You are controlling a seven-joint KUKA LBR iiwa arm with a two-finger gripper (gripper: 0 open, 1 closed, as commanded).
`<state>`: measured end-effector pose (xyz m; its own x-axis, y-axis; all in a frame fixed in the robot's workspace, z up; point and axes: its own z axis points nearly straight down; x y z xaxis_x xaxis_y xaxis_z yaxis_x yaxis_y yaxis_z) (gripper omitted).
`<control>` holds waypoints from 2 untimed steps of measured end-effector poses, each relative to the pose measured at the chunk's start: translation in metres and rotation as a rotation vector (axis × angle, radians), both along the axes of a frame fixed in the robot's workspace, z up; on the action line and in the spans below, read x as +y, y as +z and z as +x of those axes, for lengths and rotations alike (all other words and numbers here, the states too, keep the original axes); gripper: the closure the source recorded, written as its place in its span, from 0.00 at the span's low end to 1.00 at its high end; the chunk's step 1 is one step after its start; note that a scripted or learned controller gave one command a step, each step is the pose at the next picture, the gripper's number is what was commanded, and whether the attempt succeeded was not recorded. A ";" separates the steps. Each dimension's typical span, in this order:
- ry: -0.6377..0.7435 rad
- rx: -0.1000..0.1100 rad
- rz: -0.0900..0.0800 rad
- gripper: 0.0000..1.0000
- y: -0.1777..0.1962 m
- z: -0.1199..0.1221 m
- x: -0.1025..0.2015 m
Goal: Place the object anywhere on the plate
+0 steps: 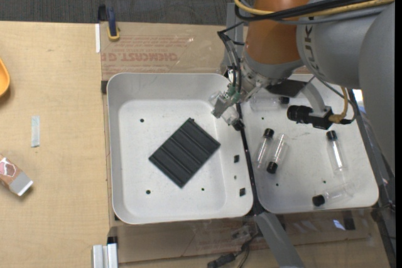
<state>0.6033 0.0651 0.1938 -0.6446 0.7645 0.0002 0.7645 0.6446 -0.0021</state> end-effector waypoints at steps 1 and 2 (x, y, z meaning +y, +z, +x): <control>-0.296 0.002 -0.001 1.00 -0.004 -0.018 0.041; -0.296 0.002 -0.001 0.00 -0.004 -0.018 0.041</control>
